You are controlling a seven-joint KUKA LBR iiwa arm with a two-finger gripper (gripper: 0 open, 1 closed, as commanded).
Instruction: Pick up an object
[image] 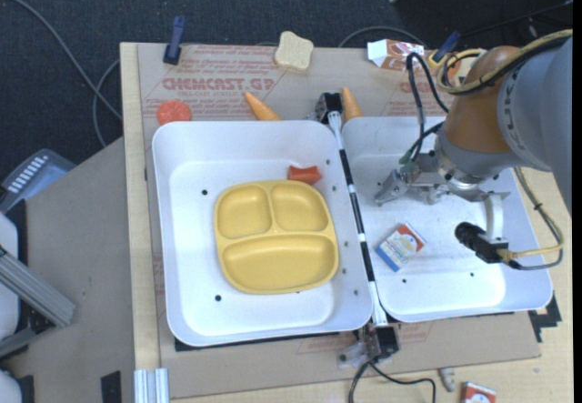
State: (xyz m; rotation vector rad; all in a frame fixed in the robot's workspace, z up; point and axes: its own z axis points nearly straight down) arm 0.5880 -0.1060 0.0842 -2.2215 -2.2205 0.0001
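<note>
A small blue, white and orange box (400, 246) lies flat in the right bin (455, 297), left of its middle. My gripper (389, 191) hangs over the same bin's upper left part, above and slightly left of the box and apart from it. I see nothing held in it. In the left bin (182, 210) a yellow divided plate (273, 237) lies in the middle, with a small orange-red piece (305, 174) just beyond its far rim.
On the cardboard behind the bins lie a toy bread slice (294, 50), an orange carrot (262, 107), a red disc (173, 112), a blue clip (173, 39) and a small carton (386, 53). Cables loop near the arm (491, 110).
</note>
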